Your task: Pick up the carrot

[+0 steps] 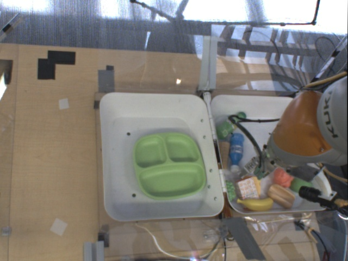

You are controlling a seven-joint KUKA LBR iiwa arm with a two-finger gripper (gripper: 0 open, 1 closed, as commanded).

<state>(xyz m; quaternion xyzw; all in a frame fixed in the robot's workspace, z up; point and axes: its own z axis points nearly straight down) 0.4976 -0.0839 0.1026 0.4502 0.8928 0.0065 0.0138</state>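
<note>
**A:** Looking for the carrot [283, 176], any luck spotting it?

**B:** Yep, lying in the right bin [255, 105], toward the near right part. Orange, with a green bit at its right end. Tucked just under the edge of the arm [302, 129], touching or nearly touching a tan bread roll [281, 196] in front of it.

**A:** And the gripper [253, 166]?

**B:** Down low in the same bin, left of the carrot, poking out from under the orange band. Clenched or released, can't tell from up here, mostly hidden by the arm. Nothing visibly held.

**A:** Other clutter in there?

**B:** Plenty. Banana [256, 204] along the near wall, some square cracker-looking block [247, 188] just above it, blue bottle [236, 148] further back, green thing [224, 129] behind that.

**A:** Left bin [117, 162]?

**B:** Holds a green divided plate [169, 165], flat in the middle. Both bins side by side on the wooden table [49, 162]
</note>
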